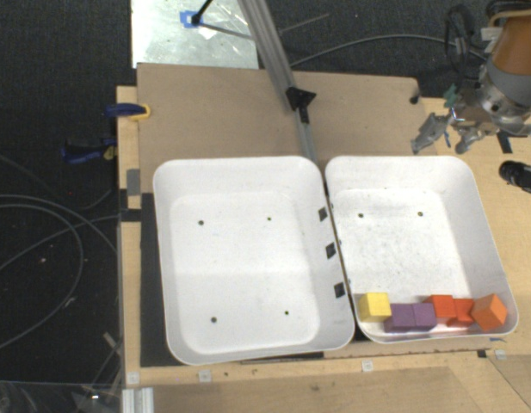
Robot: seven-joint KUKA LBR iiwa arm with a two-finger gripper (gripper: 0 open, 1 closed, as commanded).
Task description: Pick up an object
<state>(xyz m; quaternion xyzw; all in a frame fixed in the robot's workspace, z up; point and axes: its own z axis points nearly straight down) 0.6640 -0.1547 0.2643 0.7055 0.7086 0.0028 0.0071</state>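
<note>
The bench [213, 110] is a flat brown board, and it carries two shallow white bins side by side. The left bin [248, 256] has only small dark dots on its floor. The right bin [411, 239] holds all the blocks, in a row along its near edge. The arm [510, 67] hangs above the far right corner of the bench, beyond the far edge of the right bin. Its gripper [446, 136] has the fingers spread apart, and nothing is between them.

The blocks are small: an orange block [490, 311] in the near right corner, a red block [446, 308] beside it, then a purple block [410, 317], and a yellow block [374, 305] toward the near left corner. They look light and stiff, probably with smooth faces that give a firm hold. The yellow one stands a little apart, so I think it is easiest to take by its two free sides. The others touch each other and the wall, which leaves little place for fingers.

Around the bench the floor [50, 58] is dark carpet with loose cables [33, 231].
</note>
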